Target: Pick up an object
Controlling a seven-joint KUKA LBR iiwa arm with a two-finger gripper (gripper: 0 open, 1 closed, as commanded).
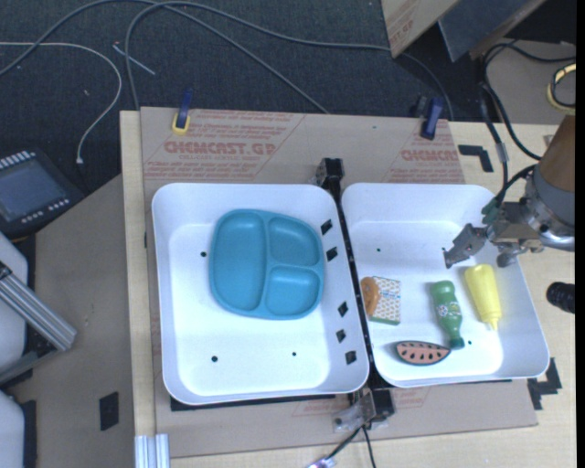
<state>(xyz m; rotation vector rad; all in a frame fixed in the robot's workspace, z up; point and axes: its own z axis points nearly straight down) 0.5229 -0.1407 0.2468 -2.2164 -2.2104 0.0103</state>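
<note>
Hovering claw [482,245] (empty) just above yellow bottle [484,293].

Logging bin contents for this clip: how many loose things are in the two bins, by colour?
Blue: 1, the divided plate in the left bin
Yellow: 1, the bottle
Green: 1, the bottle
Orange and white: 1, the sandwich
Red and green: 1, the watermelon slice
Total: 5

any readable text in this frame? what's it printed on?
"GIGACAST G.P" (roughly, faded red, letters uncertain): on the cardboard sheet above the left bin.
A second red print on the same cardboard above the right bin: partly hidden, too blurred to read.
Red print on the cardboard box at the top: too small to read.
</note>
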